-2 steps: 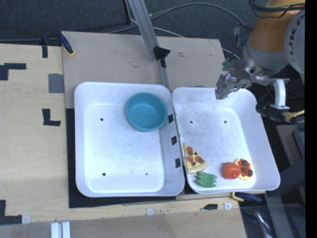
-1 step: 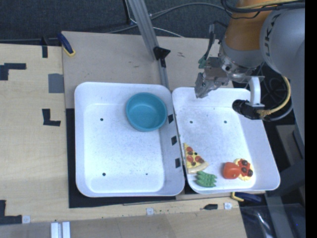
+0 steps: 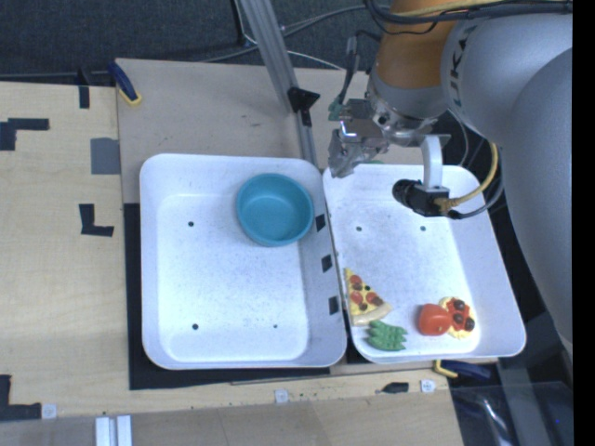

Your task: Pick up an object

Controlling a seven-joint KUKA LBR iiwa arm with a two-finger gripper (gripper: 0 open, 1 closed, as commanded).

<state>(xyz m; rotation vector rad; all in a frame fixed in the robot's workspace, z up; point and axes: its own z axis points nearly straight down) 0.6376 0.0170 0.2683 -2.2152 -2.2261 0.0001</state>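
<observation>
Bowl (image 3: 274, 209), blue, in left bin (image 3: 177, 249): I judge it light, rigid, slick; take its rim. End effector (image 3: 342, 161) hovers just right of bowl; I can't tell its state.

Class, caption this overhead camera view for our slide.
Gripper hovers at right bin's far corner; blue bowl sits in left bin.

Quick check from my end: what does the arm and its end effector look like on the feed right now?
The arm is bulky smooth grey with an orange band above the wrist. Black and yellow cables loop around the band and down its side. The end effector is a small metallic grey assembly, with a white bracket and black fitting beside it.
</observation>
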